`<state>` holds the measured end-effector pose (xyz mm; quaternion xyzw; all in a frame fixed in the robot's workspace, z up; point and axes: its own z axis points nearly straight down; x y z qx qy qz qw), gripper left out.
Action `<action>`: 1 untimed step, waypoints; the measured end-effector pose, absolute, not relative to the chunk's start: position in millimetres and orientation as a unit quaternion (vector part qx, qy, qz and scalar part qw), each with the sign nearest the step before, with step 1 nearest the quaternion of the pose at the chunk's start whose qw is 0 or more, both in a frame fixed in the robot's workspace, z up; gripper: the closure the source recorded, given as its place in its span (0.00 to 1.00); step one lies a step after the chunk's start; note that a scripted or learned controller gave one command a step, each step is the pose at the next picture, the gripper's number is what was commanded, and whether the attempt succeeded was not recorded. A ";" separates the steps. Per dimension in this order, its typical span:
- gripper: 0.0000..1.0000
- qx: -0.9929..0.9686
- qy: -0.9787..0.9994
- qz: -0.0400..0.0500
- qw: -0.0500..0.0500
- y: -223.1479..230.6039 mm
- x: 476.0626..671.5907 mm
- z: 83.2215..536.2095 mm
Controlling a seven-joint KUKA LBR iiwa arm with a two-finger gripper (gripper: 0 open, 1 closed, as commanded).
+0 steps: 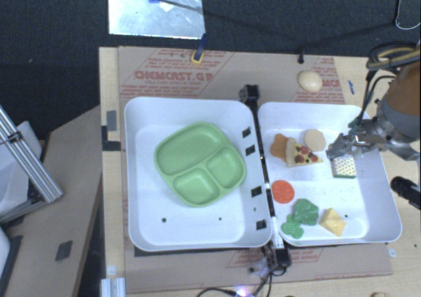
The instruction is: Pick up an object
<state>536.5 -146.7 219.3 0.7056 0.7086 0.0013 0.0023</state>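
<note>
The right white bin (378, 190) holds several toy foods: a pizza slice (301, 154) beside an orange-brown piece (280, 146), a round tan bun (314, 139), a red disc (283, 191), a green leafy piece (302, 215), a yellow cheese wedge (333, 221) and a small checkered grey-green block (345, 167). My gripper (343, 148) hangs at the right side of this bin, just over the upper edge of the checkered block. The slanted view does not show whether it touches the block.
A green divided plate (199, 163) lies in the left white bin (141, 210). A pale egg-shaped object (310, 81) rests on the cardboard behind the right bin. The arm (401, 115) and its cables cover the right bin's far right corner.
</note>
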 end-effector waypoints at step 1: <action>1.00 0.706 0.709 0.001 0.001 -146.6 537.3 224.1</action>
